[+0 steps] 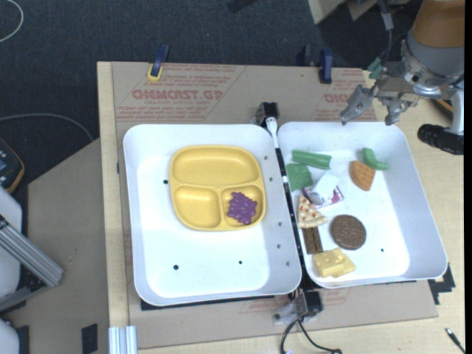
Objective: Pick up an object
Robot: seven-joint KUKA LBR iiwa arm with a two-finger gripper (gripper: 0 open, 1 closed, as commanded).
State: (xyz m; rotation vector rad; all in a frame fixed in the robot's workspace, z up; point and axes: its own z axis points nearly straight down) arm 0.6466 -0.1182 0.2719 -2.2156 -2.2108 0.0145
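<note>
So the gripper (pixel 374 107) is hanging above the far rim of the right bin (pixel 420 190), fingers spread wide with nothing between them. Inside that bin: a toy carrot (pixel 363 172) nearest the gripper, green pieces (pixel 310 158), a round brown cookie (pixel 348 231), a pizza slice (pixel 310 212) and a cheese wedge (pixel 332 262). Left bin (pixel 147 220) has a yellow divided tray (pixel 214 172) with purple grapes (pixel 242 207) in one compartment.

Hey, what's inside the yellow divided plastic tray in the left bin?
The yellow divided plastic tray holds a purple bunch of toy grapes in its lower right compartment. The large upper and lower left compartments show bare yellow. The tray floor beneath the grapes is covered.
</note>
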